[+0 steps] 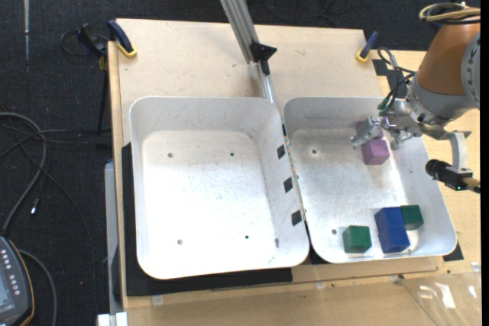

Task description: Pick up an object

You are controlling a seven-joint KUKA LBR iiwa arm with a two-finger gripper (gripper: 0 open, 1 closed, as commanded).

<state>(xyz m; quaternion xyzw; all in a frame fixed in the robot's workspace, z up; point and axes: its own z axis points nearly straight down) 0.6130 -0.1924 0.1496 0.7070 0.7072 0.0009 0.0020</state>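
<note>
Hovering at the pink block (375, 152), pincer (372, 132) far from blue block (392, 230).

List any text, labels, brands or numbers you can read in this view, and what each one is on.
None can be read.
The device at the lower left corner has small markings, too blurred to read.
The black tabs along the seam between the two bins carry no legible marks.
The pink block, green block, blue block and the gripper show no lettering.
</note>
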